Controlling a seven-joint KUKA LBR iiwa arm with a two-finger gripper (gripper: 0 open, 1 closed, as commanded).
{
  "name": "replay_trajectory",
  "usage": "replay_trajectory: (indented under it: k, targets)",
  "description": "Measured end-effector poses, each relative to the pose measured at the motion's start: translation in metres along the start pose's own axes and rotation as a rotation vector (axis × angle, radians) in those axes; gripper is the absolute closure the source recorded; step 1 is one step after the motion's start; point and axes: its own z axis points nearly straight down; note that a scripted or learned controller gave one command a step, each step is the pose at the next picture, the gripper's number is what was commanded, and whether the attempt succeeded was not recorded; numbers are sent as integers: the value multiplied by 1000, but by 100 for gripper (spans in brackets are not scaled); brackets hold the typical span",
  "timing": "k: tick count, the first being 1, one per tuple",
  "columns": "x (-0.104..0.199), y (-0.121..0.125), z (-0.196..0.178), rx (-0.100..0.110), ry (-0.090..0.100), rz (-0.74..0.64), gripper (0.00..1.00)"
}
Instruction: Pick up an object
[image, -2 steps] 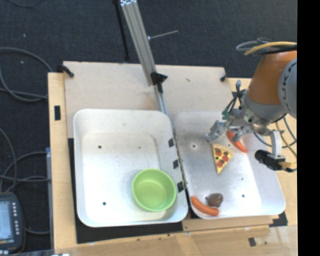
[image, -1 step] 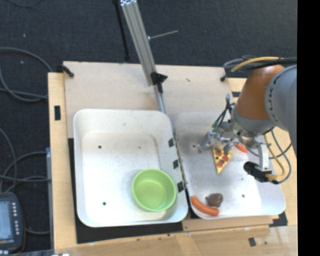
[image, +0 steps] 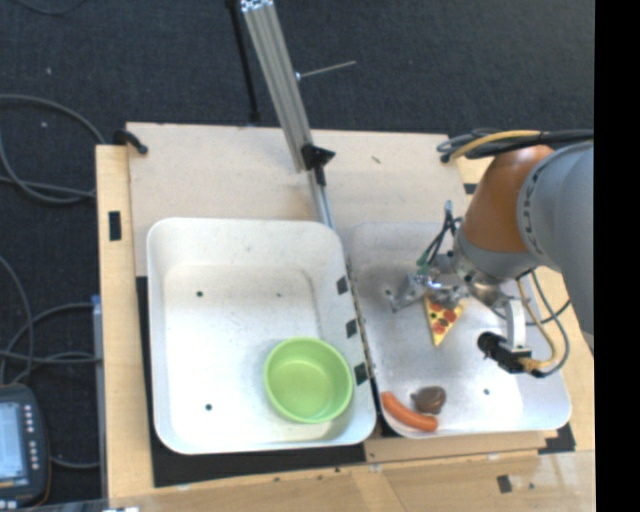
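The gripper (image: 436, 292) sits right of centre above a pizza slice (image: 441, 318); its state I cannot tell. Centre over the slice before any closing.

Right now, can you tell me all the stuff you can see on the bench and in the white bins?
bins: two, white, side by side on the bench
bowl: one, green, left bin, near corner
pizza slice toy: one, yellow with red spots, right bin, just under the pincer
hot dog toy: one, orange-red, right bin, front edge
brown lump: one, brown, right bin, beside the hot dog toy
metal rail: one, grey, slanting from the top edge down toward the bins
arm: one, grey with orange band, from the right
pincer: one, over the right bin
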Motion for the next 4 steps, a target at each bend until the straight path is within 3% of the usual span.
replay_trajectory:
  k: [1,3,4]
  targets:
    - [0,2,-13,-7,2,5,100]
    - [3,17,-135,-2,6,-7,100]
    - [2,18,-132,4,5,-8,100]
